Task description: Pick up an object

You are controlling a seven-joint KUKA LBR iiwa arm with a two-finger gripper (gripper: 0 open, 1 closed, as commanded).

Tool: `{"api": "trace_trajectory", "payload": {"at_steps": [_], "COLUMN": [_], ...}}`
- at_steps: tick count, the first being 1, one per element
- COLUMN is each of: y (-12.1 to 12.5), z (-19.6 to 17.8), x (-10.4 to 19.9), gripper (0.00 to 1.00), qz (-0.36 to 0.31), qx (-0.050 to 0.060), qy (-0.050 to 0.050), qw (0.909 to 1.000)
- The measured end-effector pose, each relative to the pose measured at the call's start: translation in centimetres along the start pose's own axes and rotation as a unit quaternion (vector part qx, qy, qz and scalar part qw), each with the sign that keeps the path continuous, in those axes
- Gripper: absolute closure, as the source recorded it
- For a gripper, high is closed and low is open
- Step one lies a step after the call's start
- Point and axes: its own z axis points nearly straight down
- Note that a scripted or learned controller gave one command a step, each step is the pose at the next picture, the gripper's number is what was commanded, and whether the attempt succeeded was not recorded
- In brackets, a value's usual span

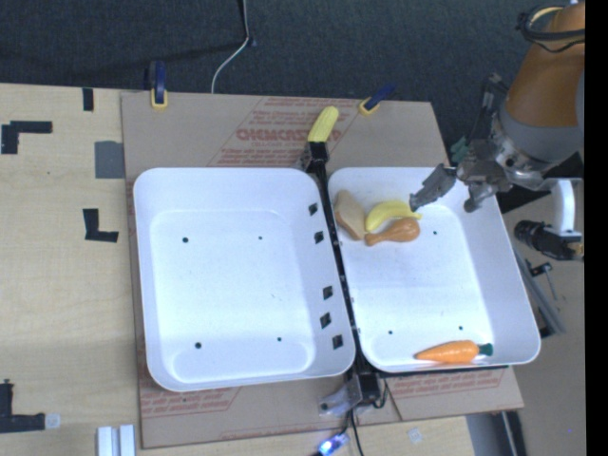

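White right bin (494,283) lies mostly bare; the released hand (446,190) hovers above the banana (388,214) near its far rim.

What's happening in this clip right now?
The arm's hand reaches in from the right over the right bin, close to a cluster of toy food: a banana, a chicken drumstick and a tan bread-like piece. A carrot lies at that bin's near edge. Nothing is visibly gripped yet.
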Motion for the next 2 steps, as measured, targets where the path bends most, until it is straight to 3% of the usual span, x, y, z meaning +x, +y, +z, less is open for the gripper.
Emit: {"api": "trace_trajectory", "payload": {"at_steps": [1, 2], "y": [2.83, 2.82], "z": [-27.9, -27.9], "x": [4.08, 3.96], "gripper": [0.0, 1.0], "qz": [-0.002, 0.0], "qx": [-0.01, -0.001], "qy": [-0.002, -0.001], "qw": [0.9999, 1.0]}}
